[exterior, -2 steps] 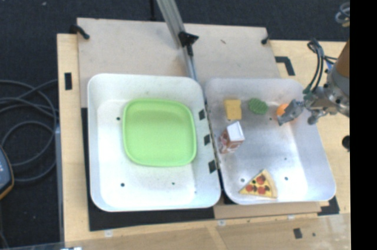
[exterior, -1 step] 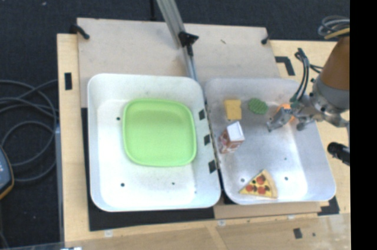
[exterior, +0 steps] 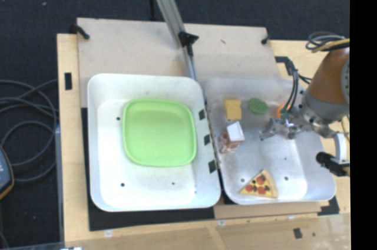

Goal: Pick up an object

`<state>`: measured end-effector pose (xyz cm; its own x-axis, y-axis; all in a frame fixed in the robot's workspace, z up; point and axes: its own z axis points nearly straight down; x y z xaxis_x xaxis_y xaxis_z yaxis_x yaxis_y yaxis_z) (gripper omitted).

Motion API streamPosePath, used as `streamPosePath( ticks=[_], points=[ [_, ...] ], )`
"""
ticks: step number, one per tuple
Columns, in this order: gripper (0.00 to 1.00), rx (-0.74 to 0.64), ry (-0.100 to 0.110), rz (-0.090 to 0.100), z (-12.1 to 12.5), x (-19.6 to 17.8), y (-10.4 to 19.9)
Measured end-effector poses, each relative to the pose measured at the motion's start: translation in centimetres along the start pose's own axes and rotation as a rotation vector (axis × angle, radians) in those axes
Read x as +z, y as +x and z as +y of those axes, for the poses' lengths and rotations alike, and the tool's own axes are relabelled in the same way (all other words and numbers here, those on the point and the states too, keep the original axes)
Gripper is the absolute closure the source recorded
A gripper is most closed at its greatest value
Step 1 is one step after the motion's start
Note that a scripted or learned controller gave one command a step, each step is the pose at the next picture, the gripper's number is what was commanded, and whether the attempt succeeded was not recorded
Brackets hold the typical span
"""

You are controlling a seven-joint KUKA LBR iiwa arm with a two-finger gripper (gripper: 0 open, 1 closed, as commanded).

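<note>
Reaching in from the right, the arm (exterior: 330, 86) is hanging its gripper (exterior: 281, 127) low over the middle of the right bin (exterior: 294, 184); whether it is spread or pressed together, I cannot tell. Nothing is showing between its tips. A yellow block (exterior: 232, 108) and a green round piece (exterior: 257, 105) are lying near the bin's far edge, a small white-and-red box (exterior: 232, 137) by its left wall, a pizza slice (exterior: 258, 184) near its front edge. A green plate (exterior: 159, 132) is sitting mid left bin (exterior: 106, 184).
</note>
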<state>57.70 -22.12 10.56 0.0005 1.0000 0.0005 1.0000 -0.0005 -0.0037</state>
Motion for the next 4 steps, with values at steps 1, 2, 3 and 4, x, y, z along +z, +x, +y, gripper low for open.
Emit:
streamPosePath(
  ticks=[1, 2, 3, 4],
  points=[
    [1.00, 0.000, -0.006, -0.001, 0.2, -1.3, -0.1],
    [1.00, 0.000, -0.008, -0.002, 0.1, -5.6, 0.1],
    [1.00, -0.001, -0.008, -0.002, 0.7, -10.1, -0.1],
    [1.00, -0.001, -0.006, -0.001, 0.7, -11.9, -0.1]
  ],
)
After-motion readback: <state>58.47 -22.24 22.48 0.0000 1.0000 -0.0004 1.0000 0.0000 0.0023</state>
